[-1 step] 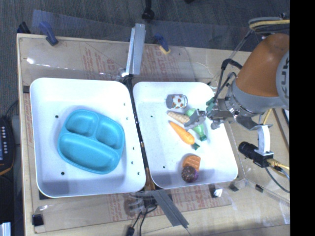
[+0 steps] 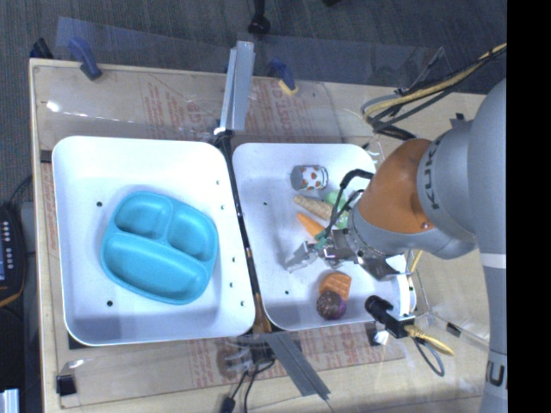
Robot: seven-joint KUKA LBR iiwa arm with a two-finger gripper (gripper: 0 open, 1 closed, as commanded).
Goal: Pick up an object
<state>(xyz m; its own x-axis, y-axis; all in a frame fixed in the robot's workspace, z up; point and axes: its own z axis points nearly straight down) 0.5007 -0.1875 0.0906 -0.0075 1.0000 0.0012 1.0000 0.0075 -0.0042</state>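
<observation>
My jaws (image 2: pixel 301 255) low in right bin (image 2: pixel 267 231), spread open, gripping nothing. Carrot (image 2: pixel 311 224) just above them; brown-purple lump (image 2: pixel 333 294) below-right.

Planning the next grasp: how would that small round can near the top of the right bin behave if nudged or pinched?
The can seems to lie on its side, so a nudge would probably roll it. Its shiny curved wall may slip between fingers. Being small, it is likely light.

Grey arm (image 2: pixel 482 188), orange wrist band (image 2: pixel 398 194), black cable loops.
</observation>
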